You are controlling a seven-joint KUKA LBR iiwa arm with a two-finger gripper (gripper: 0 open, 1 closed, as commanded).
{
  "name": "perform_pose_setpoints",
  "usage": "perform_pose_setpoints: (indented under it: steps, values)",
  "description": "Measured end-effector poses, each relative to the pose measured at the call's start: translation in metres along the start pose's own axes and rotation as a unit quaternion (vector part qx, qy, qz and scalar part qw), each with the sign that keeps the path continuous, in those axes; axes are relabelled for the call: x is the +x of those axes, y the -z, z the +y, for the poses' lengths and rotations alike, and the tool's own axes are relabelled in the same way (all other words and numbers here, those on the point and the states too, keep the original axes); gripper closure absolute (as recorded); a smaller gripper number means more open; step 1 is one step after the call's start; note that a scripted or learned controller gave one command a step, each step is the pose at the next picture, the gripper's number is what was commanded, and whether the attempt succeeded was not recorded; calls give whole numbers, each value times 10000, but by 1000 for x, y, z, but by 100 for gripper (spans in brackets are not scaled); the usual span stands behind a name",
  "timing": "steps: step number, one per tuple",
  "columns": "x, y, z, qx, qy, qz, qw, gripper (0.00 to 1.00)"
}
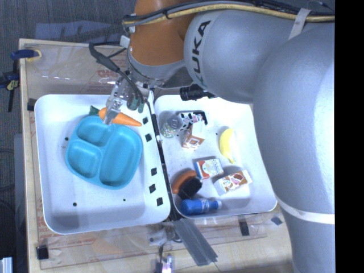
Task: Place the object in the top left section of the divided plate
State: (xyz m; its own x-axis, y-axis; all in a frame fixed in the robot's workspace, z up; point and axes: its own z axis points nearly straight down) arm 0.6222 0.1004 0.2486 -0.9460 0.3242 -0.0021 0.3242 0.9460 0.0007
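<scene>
Wooden bench (pixel 68 61) bearing two white bins (pixel 51 124), blue plate (pixel 105 152) in the left one, pincer (pixel 116 108) low over its upper rim and seemingly clamped on the carrot (pixel 126 118), presumably for release into the top-left section.

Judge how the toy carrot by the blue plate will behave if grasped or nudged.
The carrot looks rigid and probably light. Its tapered round shape may roll or pivot when pushed. Lying against the divided plate's rim, it could slip from the pincer.
</scene>
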Motion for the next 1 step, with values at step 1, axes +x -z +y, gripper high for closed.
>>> perform_pose_setpoints:
  steps: [1]
  values:
    - [0,0,0,0,0,-1,10000,0]
